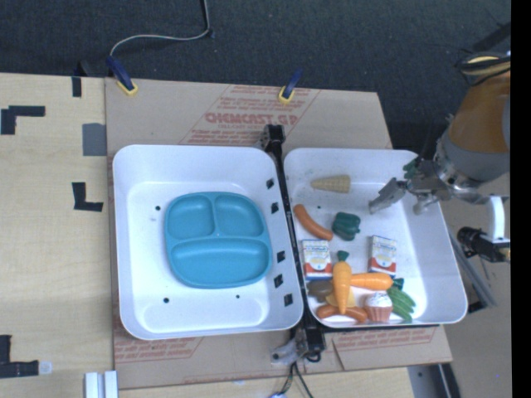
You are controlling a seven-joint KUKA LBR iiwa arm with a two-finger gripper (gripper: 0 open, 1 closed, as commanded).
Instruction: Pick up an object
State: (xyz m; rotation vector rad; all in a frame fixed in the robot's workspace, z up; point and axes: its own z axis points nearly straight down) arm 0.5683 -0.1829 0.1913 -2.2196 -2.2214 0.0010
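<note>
Right bin (431,255) far half lies open; toys (353,284) crowd its near half.

Claw (404,197): fingers spread, holding nothing, above the right bin (431,247).
Cone (331,184): left of claw.
Green pepper (346,225): below-left of claw.
Blue plate (218,239): far left, left bin (133,222).

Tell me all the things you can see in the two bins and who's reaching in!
Divided plate: 1, blue, left bin.
Cone: 1, tan, right bin, far end.
Sausage: 1, orange, beside the divider.
Pepper: 1, dark green, middle.
Cartons: 2, white and red, middle.
Carrots: 2, orange, crossed, near end.
Cupcake: 1, near end.
Clamps: 2, blue and yellow, cardboard's far edge.
Gripper: 1, grey, over the right bin's far right side, holding nothing.
</note>
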